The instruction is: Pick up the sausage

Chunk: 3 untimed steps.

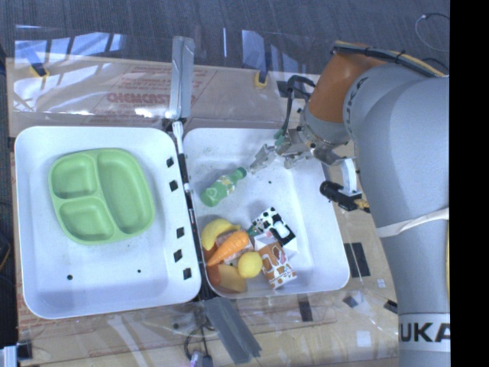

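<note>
A heap of toy food lies in the front left corner of the right bin (321, 205). In it, an orange-red elongated piece (231, 245) rests across a yellow fruit (215, 229). A brownish-orange piece (228, 278), which may be the sausage, is partly hidden under a round yellow lemon (249, 264). I cannot tell for sure which of the two is the sausage. My gripper (263, 157) hangs over the back middle of the right bin, just right of a green bottle (222, 187) and well behind the heap. Nothing shows held in it.
A cow-patterned carton (271, 224) and a small orange-and-white carton (276, 266) lie to the right of the heap. The left bin (46, 281) holds a green divided plate (101, 194). The grey arm (397, 151) fills the right side.
</note>
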{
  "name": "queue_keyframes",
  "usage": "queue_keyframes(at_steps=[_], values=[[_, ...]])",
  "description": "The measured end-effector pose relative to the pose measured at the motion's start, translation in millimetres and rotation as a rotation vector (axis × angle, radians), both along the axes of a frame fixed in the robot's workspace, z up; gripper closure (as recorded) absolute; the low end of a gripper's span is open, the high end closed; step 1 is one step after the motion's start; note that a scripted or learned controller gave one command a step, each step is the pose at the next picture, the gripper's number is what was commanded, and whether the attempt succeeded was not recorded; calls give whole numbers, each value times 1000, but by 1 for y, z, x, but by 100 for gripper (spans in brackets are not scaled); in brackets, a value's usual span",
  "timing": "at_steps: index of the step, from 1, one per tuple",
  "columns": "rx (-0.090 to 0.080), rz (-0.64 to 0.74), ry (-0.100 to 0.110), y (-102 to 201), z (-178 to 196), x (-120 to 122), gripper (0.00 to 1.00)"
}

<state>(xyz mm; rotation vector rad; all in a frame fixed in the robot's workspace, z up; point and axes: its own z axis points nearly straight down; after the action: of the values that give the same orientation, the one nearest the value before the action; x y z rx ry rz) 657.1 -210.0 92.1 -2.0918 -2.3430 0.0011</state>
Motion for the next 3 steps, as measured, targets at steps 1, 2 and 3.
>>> queue_keyframes(at_steps=[1, 2, 3], values=[[0, 1, 0, 0, 0, 0, 0], [0, 1, 0, 0, 0, 0, 0], [0, 1, 0, 0, 0, 0, 0]])
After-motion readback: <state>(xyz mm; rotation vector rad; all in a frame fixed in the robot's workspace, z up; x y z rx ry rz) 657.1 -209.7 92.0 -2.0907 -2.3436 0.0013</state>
